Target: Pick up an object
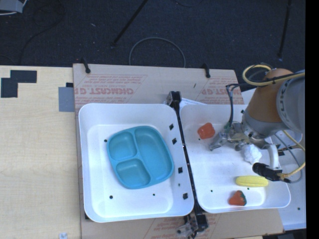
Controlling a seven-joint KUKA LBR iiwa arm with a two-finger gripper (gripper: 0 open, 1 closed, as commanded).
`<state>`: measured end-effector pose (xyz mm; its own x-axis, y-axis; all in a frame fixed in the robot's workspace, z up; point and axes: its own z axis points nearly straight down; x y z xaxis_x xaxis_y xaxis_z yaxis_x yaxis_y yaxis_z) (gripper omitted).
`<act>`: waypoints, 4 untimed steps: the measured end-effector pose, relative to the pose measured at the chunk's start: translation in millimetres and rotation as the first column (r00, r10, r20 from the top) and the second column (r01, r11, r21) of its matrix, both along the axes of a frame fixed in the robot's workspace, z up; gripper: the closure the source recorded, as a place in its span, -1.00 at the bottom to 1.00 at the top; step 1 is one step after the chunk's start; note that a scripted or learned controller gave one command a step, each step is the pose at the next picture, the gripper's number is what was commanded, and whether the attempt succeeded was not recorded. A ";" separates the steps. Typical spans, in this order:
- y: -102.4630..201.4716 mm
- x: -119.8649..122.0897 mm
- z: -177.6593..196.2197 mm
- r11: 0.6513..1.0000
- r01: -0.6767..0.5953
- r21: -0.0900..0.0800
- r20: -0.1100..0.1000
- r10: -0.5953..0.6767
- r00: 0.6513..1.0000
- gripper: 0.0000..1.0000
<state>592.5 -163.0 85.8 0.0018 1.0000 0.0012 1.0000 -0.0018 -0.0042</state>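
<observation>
Strawberry (238,198) bottom, orange object (206,131) beside jaws (215,144)

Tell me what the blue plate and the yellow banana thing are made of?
The blue divided plate looks like moulded plastic: one even turquoise colour, smooth rounded compartment ridges and a soft sheen. The yellow banana is probably a plastic toy, since its colour is flat and bright with no brown marks, though it is too small here to be sure. The white bin under the plate looks like smooth plastic too.

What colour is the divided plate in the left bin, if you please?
Light blue plate, clearest in the camera view.
</observation>
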 end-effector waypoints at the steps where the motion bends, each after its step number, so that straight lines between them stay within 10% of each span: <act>1: -1.1 0.3 11.7 1.000 0.003 0.000 0.000 -0.003 1.000 1.00; 4: -3.5 -2.2 197.8 1.000 -0.003 -0.003 0.009 0.003 1.000 1.00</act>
<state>590.3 -166.5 283.6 -0.0014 1.0000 -0.0017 1.0000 0.0014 0.0051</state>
